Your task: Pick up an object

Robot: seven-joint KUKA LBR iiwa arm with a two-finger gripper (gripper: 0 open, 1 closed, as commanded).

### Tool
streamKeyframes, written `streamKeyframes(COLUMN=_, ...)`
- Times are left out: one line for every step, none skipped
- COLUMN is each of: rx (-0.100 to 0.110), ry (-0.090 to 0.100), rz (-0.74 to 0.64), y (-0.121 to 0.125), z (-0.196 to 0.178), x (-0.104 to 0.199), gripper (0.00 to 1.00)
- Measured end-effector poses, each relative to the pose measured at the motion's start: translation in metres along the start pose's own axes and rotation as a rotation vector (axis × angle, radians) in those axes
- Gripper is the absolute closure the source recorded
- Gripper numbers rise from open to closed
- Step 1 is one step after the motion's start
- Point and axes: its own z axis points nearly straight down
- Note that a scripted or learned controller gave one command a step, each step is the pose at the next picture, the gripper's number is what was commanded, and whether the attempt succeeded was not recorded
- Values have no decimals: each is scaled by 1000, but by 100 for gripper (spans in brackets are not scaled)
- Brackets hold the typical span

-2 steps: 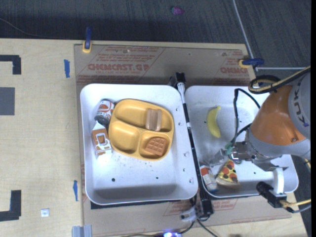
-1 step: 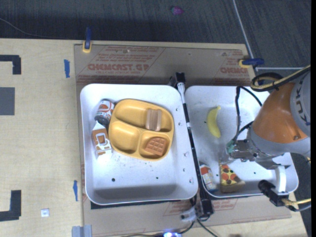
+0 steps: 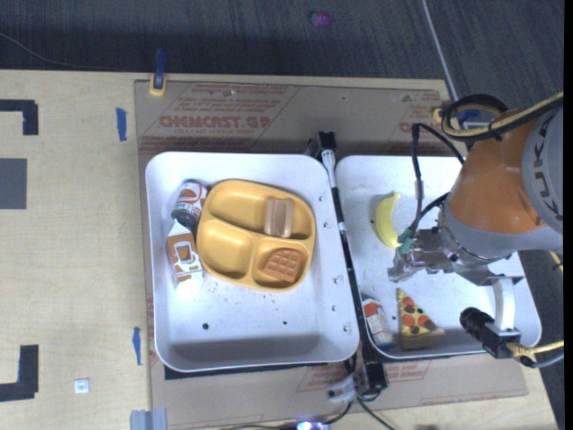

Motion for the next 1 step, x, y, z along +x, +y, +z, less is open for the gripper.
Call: streamKeyframes(rx=0, ry=0, rz=0, y=0, z=0, x=0, gripper=0)
